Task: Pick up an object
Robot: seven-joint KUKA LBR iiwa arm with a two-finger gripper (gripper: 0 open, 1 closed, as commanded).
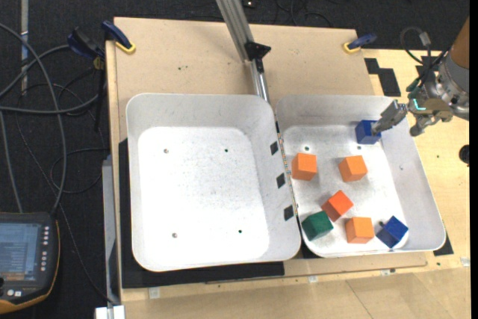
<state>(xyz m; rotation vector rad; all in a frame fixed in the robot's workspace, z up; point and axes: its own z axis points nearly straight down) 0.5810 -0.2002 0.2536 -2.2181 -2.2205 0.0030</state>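
My gripper [405,120] hangs over the far right edge of the right bin [418,160], open, with nothing between its fingers. Its left finger [389,118] ends just beside a blue cube [366,132] that rests on the bin floor near the far wall. Further forward in the same bin lie several orange cubes, among them one [304,166] near the left wall and another [352,168] at the middle. A green cube [317,224] and a second blue cube [392,231] sit by the near rim.
The left bin [149,160] stands beside the right one on the wooden bench [194,56]. A metal pole [231,4] slants in from the top to the gap between the bins. Clamps [116,33] grip the bench's far corners.
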